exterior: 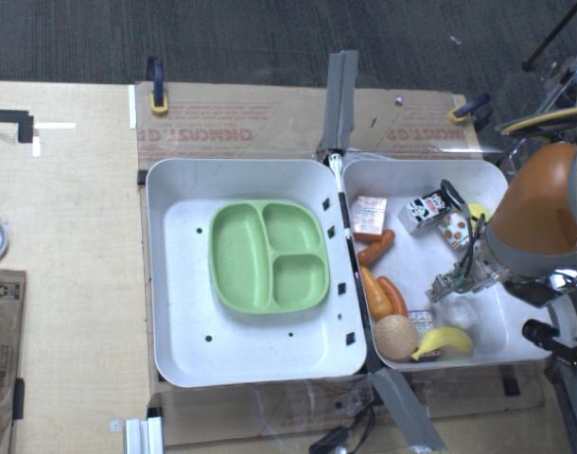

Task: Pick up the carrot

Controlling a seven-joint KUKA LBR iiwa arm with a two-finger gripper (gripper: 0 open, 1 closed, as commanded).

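The arm [542,206] (reaching in from the right) lowers its gripper [456,282] just right of the carrot [374,294].

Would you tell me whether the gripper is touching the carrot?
Apart: the camera view shows bare white bin floor between the gripper and the carrot.

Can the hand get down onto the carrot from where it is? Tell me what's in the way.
Probably yes. The carrot lies against the right bin's left wall, uncovered from above. A red piece lies tight beside it and the brown ball sits at its lower end, crowding a grasp. The hand hangs over bare bin floor.
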